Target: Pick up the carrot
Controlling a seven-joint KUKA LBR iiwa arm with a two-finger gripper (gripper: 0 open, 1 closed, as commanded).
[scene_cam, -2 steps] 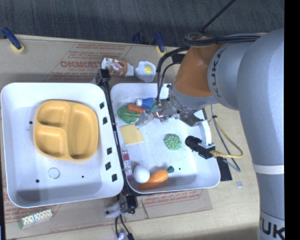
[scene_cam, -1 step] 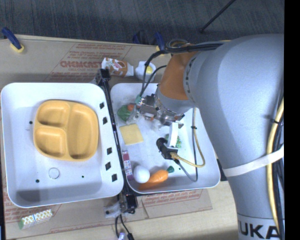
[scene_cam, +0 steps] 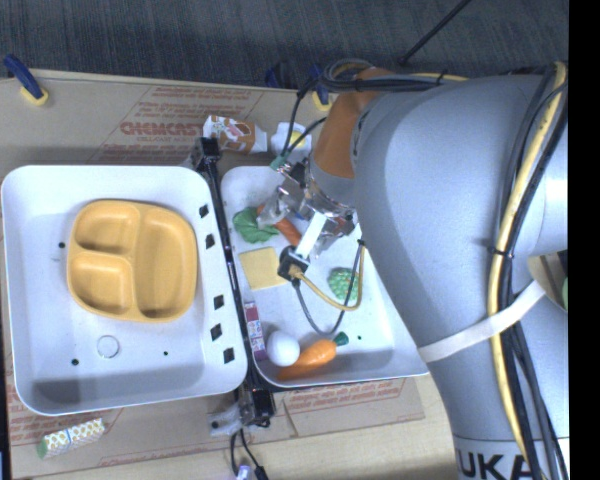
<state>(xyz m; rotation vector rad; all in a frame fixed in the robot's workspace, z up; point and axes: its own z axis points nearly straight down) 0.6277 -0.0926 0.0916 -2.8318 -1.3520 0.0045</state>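
While the grey arm reaches in from the right and covers much of the right bin, its claw hangs low over the upper middle of that bin, among the food items there. The pictures do not let me tell how the claw stands, since its tip is a tangle of metal parts and wires. A small orange piece lies right at the claw, beside a green leafy item, but I cannot tell whether it is gripped or merely under the claw. The carrot, orange with a green stub at its right end, lies near the front wall of the right bin, well apart from the claw and touching or just beside a white egg on its left. A yellow slice of cheese lies flat between the leafy item and the egg. A green speckled item sits to the right of the cheese, partly behind a looping yellow cable. In the left bin rests a yellow divided plate. Both bins stand on a brown cardboard sheet covering the counter.
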